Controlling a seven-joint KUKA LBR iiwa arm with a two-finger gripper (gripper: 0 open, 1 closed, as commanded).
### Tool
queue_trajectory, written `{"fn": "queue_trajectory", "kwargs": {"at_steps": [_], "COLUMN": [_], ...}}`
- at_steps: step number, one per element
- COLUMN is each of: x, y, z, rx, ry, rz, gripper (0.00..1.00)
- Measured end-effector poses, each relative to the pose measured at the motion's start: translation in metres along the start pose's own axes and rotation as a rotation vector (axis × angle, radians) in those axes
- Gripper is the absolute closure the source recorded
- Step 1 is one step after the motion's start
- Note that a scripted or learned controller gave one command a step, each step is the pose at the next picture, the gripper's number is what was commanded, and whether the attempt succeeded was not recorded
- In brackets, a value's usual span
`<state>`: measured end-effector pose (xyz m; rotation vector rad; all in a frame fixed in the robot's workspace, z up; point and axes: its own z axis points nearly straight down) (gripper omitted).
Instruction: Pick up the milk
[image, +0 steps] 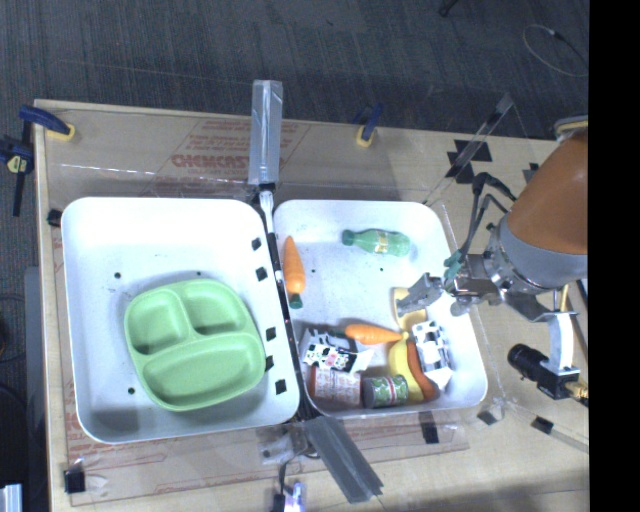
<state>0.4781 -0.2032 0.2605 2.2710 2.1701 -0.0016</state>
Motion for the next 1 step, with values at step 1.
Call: {"fn": "queue_trajectory", "kwargs": {"at_steps": [1], "x": [-0.0048], "y": [-0.0009], "z": [0.0022], "rx": [0.001], "ry": [0.001], "rz": [-0.004], "gripper": [0.00]}}
